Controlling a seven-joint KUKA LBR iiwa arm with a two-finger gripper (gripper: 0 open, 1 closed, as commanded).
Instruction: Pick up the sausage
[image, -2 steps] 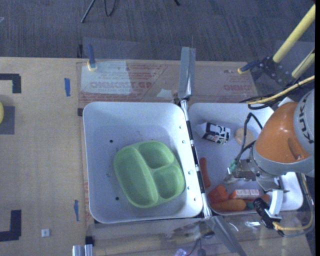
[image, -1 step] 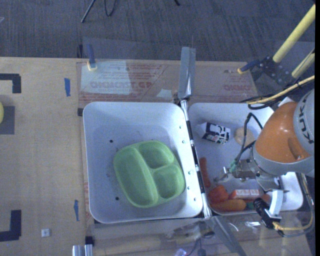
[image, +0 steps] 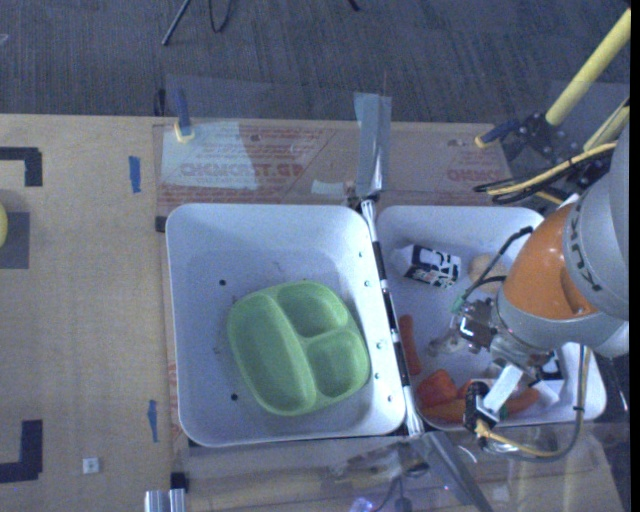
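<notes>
The right bin (image: 440, 222) is the landmark. Left of it lies a green divided plate (image: 298, 347). Over its middle hangs the gripper (image: 462, 333) — open or closed, one cannot tell. The sausage (image: 406, 345) lies along its left wall — near the gripper.

And here's the arm (image: 605, 250): a fat, rounded grey shell, smooth and matte, with a ridged, striped seam where the casing meets the next section. Then 1 bright orange band (image: 540, 280), glossy and bulging like a ball. Past the orange sits a grey ring (image: 548, 325), paler along its rim, and the body narrows there. The gripper (image: 460, 335) is bare silvery metal, small and angular, with dark bits set into it. There's 1 thin dark cable (image: 498, 262) arcing alongside the orange.
</notes>
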